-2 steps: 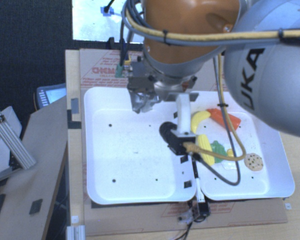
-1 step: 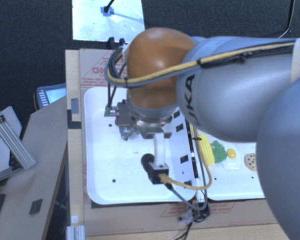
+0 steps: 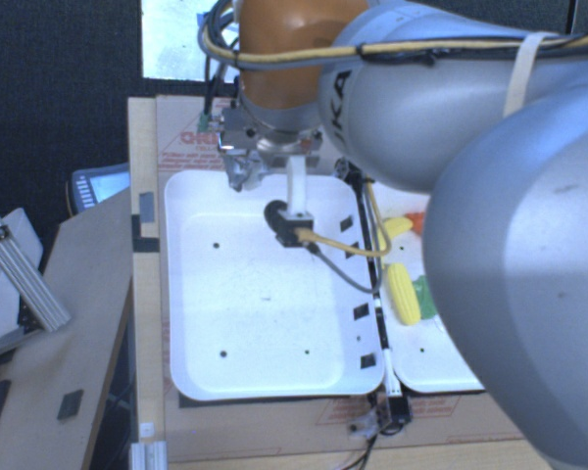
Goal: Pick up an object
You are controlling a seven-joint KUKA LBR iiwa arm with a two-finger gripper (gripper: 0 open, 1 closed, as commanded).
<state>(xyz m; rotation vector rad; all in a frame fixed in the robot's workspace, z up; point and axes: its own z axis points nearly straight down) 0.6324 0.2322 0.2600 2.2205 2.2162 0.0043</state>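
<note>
Gripper (image 3: 243, 172): grey metal, hanging over the far end of the left bin (image 3: 181, 292). Cannot tell how wide it stands. That bin is white, shallow and round-cornered, with a smooth floor marked by a few small dark dots. Candidate objects lie in the right bin (image 3: 433, 368), near the dividing wall: a knobbly yellow corn (image 3: 404, 294), a green piece (image 3: 427, 298) touching its right side, and a smooth yellow piece (image 3: 398, 227) farther back. The arm (image 3: 490, 164) covers most of that bin.

A dark wall (image 3: 49, 67) stands behind, a bright pale panel (image 3: 176, 27) on it. At left lies a brown wooden tabletop (image 3: 88, 292), a ribbed metal rail (image 3: 24, 272) beside it
</note>
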